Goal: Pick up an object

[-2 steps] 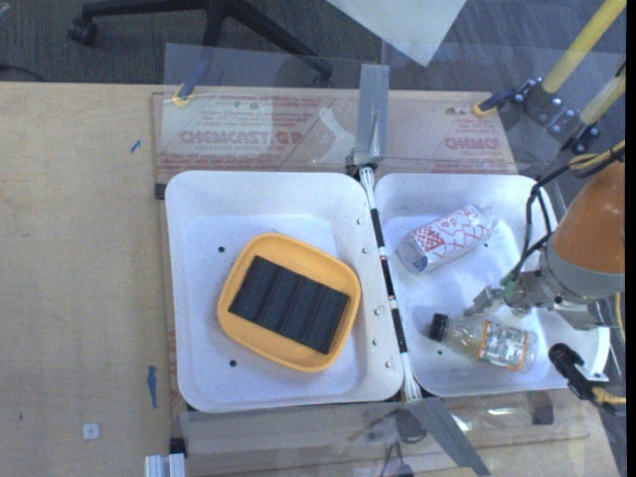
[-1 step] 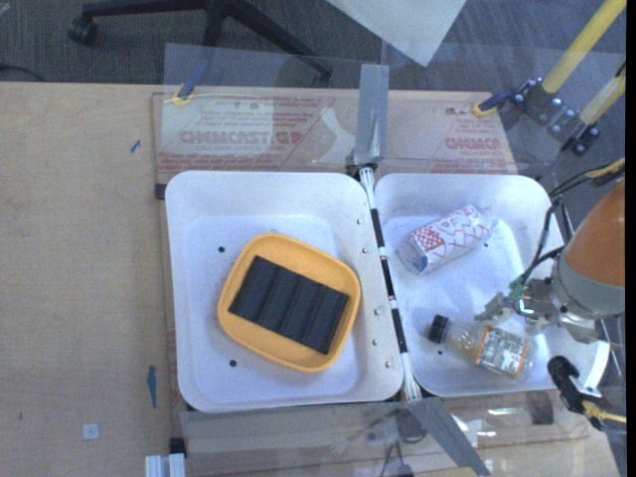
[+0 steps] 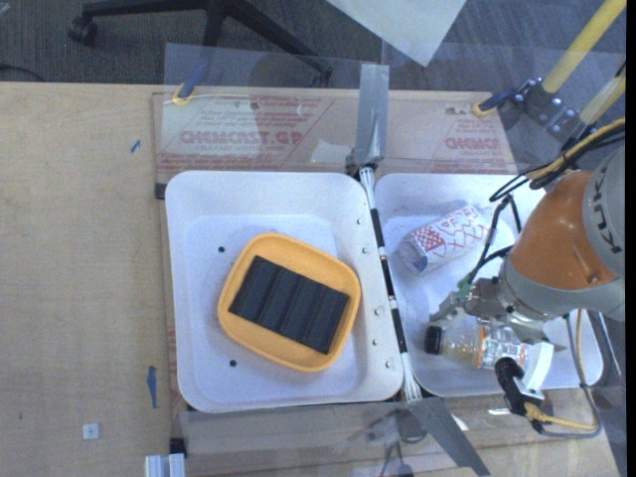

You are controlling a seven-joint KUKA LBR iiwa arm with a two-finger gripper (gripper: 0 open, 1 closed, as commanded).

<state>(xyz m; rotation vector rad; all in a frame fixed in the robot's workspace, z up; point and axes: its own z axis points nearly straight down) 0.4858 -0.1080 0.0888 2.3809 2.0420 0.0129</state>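
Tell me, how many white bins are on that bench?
2. The left bin holds an orange tray; the right bin sits beside it, under the arm.

Orange tray point(image 3: 288, 299) fills left bin point(image 3: 194, 217) centre, patterned cup point(image 3: 447, 237) and clear bottle point(image 3: 459, 344) crowd right bin point(image 3: 417, 192)

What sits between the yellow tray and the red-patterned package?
In the camera view, the two bins' adjoining rims lie between the yellow tray and the red-patterned package.

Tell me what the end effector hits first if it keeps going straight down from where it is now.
Most likely the clear bottle with a black cap lying under the end effector in the right bin, though depth is hard to judge.
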